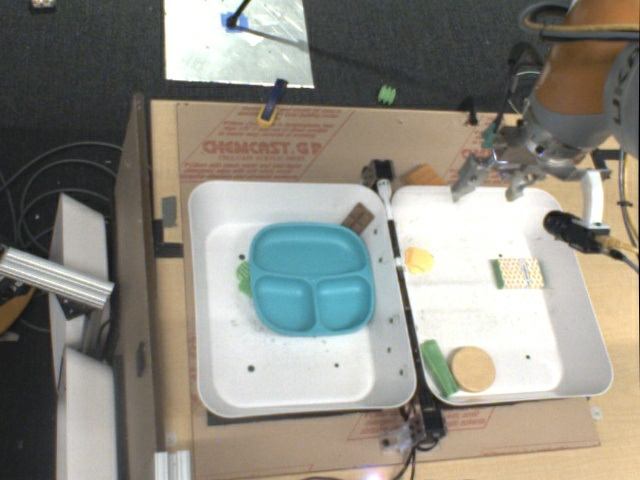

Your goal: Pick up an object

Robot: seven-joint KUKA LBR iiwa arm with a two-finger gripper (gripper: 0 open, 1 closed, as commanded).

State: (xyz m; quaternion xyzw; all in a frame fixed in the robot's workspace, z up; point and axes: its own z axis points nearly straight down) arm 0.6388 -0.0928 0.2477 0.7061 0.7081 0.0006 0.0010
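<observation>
I am watching several loose things lying in the right bin [580,298]: a small yellow piece [419,260] sitting near the divider, a patterned packet [521,273] with a green strip [497,273] touching its left edge, and, at the near edge, a round tan disc [473,368] resting just beside a green stick [436,368]. The gripper [492,180] is hanging over that bin's far rim, well apart from all of them, its two fingers [467,178] spread open and gripping nothing. The grey arm with its orange band [590,43] is reaching in from the right. In the left bin [215,268] a blue divided plate [311,278] is taking up the middle, with a small brown block [357,217] lying at its far right corner and a bit of green [243,275] peeking out along its left edge.
</observation>
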